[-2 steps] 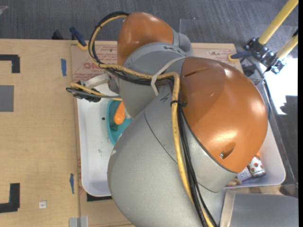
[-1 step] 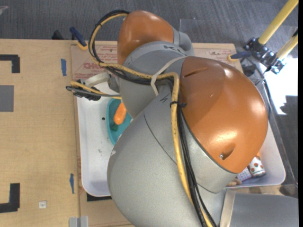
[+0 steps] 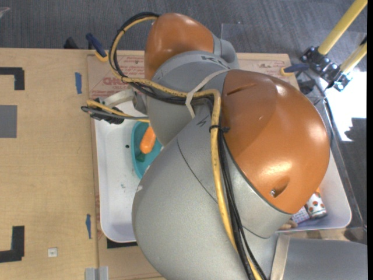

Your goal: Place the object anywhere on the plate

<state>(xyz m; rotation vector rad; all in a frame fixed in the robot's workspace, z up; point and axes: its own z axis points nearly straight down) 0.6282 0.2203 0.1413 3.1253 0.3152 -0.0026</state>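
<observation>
A teal plate (image 3: 140, 156) lies in the left white bin (image 3: 113, 179), mostly hidden under the arm. An orange object (image 3: 148, 140), shaped like a carrot, rests on the plate's visible part. The big grey and orange arm covers the middle of the view and hides the gripper's fingers.
The right bin (image 3: 338, 203) holds a small red and white spotted item (image 3: 315, 205) and a printed packet (image 3: 299, 216) near its front right corner. Yellow bars (image 3: 344, 22) with black clamps stand at the top right. A wooden bench (image 3: 41, 156) lies to the left.
</observation>
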